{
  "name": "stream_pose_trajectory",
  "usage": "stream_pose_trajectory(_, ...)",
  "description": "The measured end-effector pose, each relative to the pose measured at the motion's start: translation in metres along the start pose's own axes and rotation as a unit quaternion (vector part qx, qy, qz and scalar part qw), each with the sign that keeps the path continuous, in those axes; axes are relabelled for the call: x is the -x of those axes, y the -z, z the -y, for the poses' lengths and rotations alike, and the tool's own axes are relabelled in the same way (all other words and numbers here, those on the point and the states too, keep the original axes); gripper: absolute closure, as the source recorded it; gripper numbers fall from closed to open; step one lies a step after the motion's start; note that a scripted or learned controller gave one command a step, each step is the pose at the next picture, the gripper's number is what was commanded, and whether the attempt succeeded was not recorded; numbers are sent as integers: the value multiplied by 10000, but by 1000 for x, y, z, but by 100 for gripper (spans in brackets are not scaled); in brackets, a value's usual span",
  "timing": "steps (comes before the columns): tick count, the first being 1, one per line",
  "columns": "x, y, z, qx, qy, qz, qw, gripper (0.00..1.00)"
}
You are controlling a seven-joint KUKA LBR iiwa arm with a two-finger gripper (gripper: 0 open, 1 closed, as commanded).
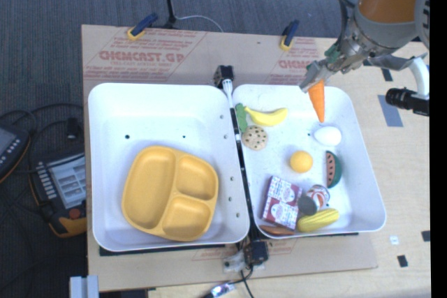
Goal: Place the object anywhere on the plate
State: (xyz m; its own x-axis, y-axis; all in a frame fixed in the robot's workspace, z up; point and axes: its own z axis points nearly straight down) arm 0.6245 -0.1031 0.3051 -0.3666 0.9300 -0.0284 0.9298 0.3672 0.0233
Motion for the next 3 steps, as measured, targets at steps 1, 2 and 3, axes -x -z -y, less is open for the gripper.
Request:
stream_pose_trajectory(1, 1, 9, -1, 13, -4, 12, 10000, 100)
stream_pose_trajectory(2, 2, 18, -1, 27, -8, 26, 10000, 100)
stream_pose_trajectory(3, 71, 45, 10, -104, 604, -105, 9981, 100)
